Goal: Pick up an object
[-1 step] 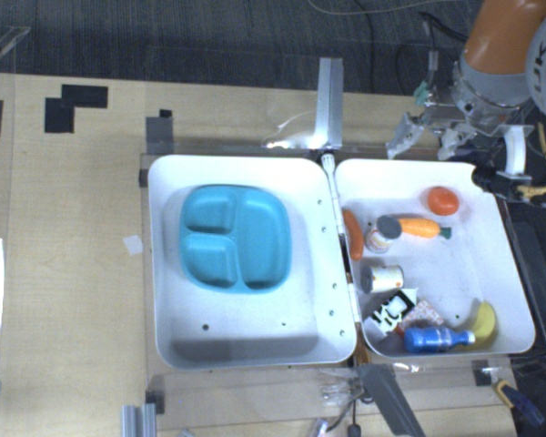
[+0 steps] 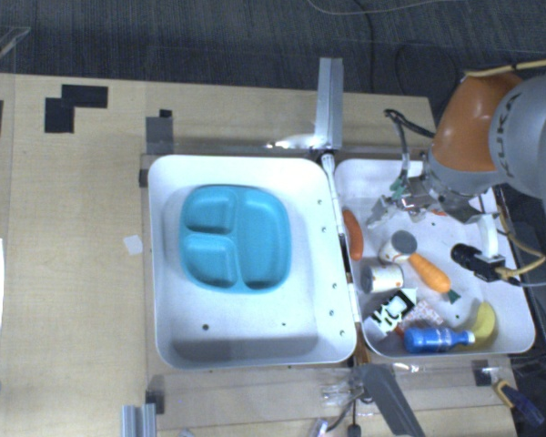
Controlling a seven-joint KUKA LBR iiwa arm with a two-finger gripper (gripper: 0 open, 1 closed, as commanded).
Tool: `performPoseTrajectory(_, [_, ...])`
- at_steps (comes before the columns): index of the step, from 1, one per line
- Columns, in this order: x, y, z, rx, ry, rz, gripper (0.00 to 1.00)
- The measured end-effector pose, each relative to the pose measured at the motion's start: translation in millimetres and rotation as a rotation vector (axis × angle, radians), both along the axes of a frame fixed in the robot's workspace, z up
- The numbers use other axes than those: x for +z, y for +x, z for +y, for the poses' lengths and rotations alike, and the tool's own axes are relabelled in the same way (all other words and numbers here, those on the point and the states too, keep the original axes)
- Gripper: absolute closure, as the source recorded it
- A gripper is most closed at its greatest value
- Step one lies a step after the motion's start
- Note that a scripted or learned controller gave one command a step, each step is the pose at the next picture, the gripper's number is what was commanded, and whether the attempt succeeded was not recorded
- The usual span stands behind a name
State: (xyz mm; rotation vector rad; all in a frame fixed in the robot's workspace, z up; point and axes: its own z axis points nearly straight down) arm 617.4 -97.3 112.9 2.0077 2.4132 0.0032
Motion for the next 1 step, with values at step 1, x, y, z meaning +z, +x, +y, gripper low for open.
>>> performPoseTrajectory(1, [-23.1, -44.2, -22.2, 0.015, -0.001, -0.009, 0.0])
